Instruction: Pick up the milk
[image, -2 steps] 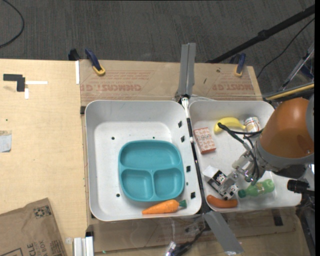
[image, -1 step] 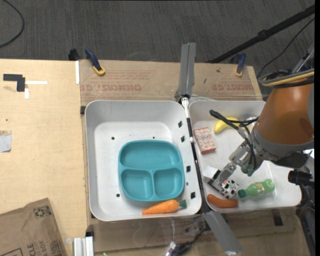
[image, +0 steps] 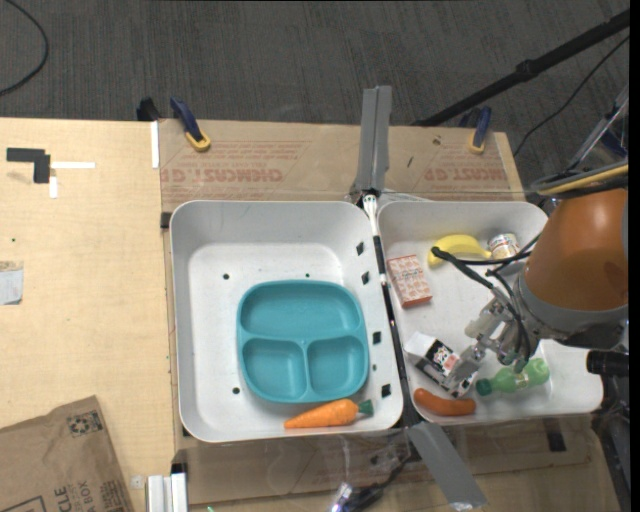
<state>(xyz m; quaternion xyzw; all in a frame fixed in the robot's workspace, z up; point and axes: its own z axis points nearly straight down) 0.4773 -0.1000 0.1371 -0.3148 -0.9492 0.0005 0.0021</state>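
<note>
Because we want the milk carton (image: 434, 357), our gripper (image: 467, 372) hangs right beside it, but we cannot tell its grip.

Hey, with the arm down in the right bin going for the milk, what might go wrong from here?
The tool sits low at the milk, which lies tilted near the bin's front left corner, so it may be pushed against the wall rather than gripped. A sausage and a green bottle lie close beside it and might get knocked or caught instead. The arm hides part of that spot, so contact is hard to judge.
</note>
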